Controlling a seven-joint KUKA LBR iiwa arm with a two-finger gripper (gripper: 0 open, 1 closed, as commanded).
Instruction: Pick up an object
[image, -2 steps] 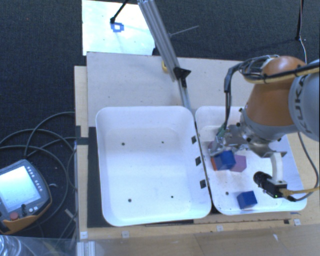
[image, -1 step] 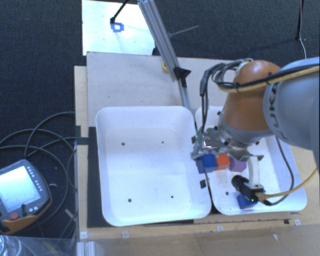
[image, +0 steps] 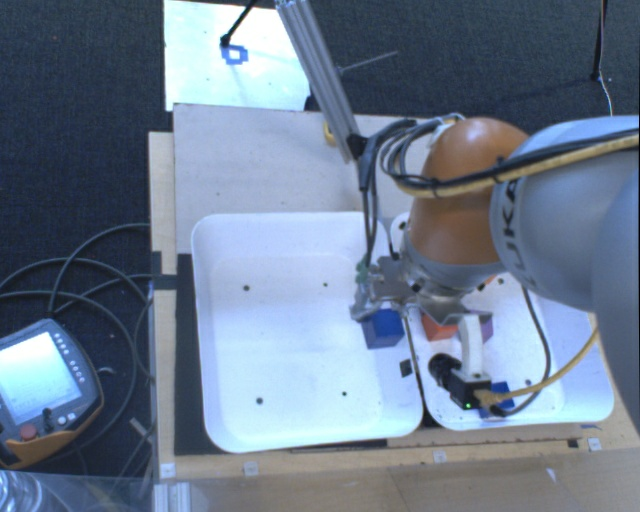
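A blue cube (image: 384, 330) sits at the right edge of the left white bin (image: 250, 300), directly under my gripper (image: 378, 312). The gripper's grey body covers the cube's top edge, and I cannot make out whether the cube rests on the bin floor or hangs lifted. The arm's orange band (image: 460, 190) looms above the divide between the two bins and hides much of the right bin (image: 590, 400).
In the right bin lie an orange block (image: 438, 326), a purple block (image: 487, 325) and a small blue piece (image: 501, 402) near the front. A small black bit (image: 405, 368) lies by the left bin's right wall. A teach pendant (image: 40, 392) and cables lie off the bench at left.
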